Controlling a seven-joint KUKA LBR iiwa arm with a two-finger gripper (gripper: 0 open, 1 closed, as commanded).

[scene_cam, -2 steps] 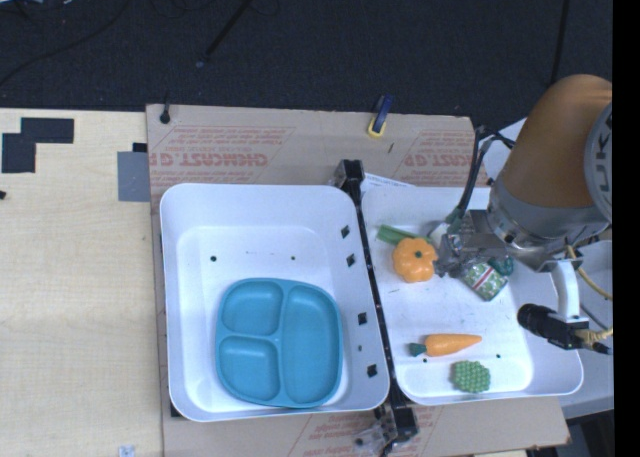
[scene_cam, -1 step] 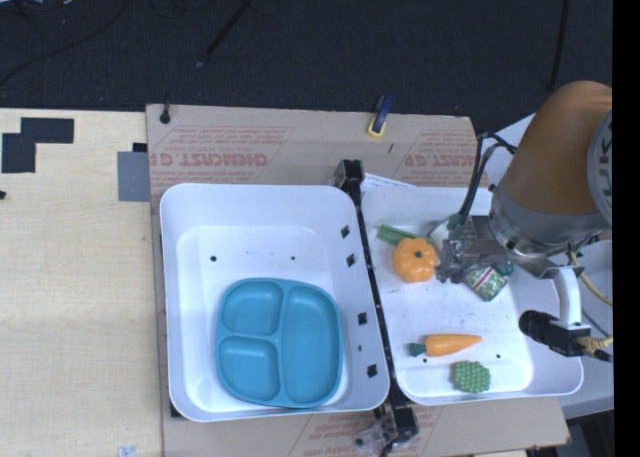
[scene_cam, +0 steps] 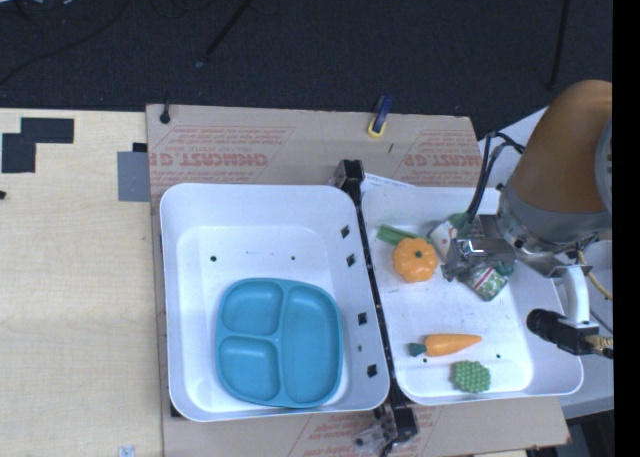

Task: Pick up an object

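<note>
Dark carpet with loose cables runs behind the bench (scene_cam: 70,275); a cardboard sheet (scene_cam: 300,150) lies under two white bins set side by side. Left bin (scene_cam: 195,215) holds a blue divided plate (scene_cam: 278,342), three compartments, sitting toward the near side of the bin. Right bin (scene_cam: 545,370) holds the objects: an orange pumpkin-shaped toy (scene_cam: 415,260) with a green stem pointing up-left, near the bin's far-left area; a toy carrot (scene_cam: 452,344) lying flat, tip to the right, toward the near side; a green bumpy round piece (scene_cam: 470,377) just beside and below the carrot; a small green-and-white can-like item (scene_cam: 491,282) tilted, right under the wrist. A blue-and-yellow clamp (scene_cam: 379,117) sits on the cardboard's far edge. Arm comes in from the right, orange band (scene_cam: 570,150) above the grey wrist. Gripper (scene_cam: 468,253) is low over the right bin, between the pumpkin toy and the can-like item, just beside both. Finger spacing is lost in glare and clutter, so grip state can't be read. Carrot and green piece lie well apart from the gripper.
</note>
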